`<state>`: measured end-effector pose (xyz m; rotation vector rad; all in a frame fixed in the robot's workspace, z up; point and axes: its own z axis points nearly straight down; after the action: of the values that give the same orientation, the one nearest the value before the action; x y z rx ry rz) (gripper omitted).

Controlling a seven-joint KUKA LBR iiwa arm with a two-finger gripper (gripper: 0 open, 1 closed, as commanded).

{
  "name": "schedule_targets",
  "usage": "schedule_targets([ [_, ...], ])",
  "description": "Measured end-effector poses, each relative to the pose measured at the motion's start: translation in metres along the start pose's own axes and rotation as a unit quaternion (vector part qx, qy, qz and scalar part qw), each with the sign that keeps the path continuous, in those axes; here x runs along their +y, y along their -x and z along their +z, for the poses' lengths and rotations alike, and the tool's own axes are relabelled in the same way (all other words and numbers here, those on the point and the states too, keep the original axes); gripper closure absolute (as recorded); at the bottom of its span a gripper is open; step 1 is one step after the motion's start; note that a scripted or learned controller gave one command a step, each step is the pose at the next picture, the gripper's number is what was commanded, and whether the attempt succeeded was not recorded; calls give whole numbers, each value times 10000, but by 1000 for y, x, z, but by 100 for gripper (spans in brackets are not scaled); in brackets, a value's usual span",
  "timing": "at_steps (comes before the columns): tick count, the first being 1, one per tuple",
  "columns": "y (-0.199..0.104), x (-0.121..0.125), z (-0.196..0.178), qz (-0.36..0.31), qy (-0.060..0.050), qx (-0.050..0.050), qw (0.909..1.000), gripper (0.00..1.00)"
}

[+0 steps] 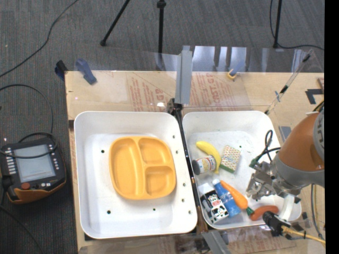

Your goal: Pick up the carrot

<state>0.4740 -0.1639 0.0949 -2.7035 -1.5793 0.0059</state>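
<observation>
The room has dark carpet, tripod legs and loose cables, and a control pendant [33,168] lies on the floor to the left of the plywood counter [127,89]. The counter carries two white bins. The left bin [85,142] holds one yellow divided plate [142,168]. The right bin [233,121] holds one carrot [234,194], one banana [208,152], one small can [204,164], one patterned block [230,159], one blue bottle [224,199], one black-and-white carton [212,205] and one red-orange piece [263,212] near the front wall. The carrot lies flat toward the front of the right bin, slanting from upper left to lower right, touching the blue bottle on its left side, green stub at the lower end. It appears to be a light, rigid toy with a smooth, tapered skin, so it may slip; the thick middle, gripped across its width, looks the safest hold, with the free right flank giving access. The claw [258,186] hangs just right of the carrot; whether it is released or clenched cannot be told, and nothing is seen in it.
</observation>
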Motion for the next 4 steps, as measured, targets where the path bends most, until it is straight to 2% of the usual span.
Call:
schedule_targets([
  [1,-81,-45,-90,-128,22,-16,9999,100],
  [2,-98,-36,-90,126,21,-22,9999,100],
  [3,-78,-17,-35,283,16,-18,9996,100],
  [4,-78,-17,-35,285,17,-18,9996,0],
])
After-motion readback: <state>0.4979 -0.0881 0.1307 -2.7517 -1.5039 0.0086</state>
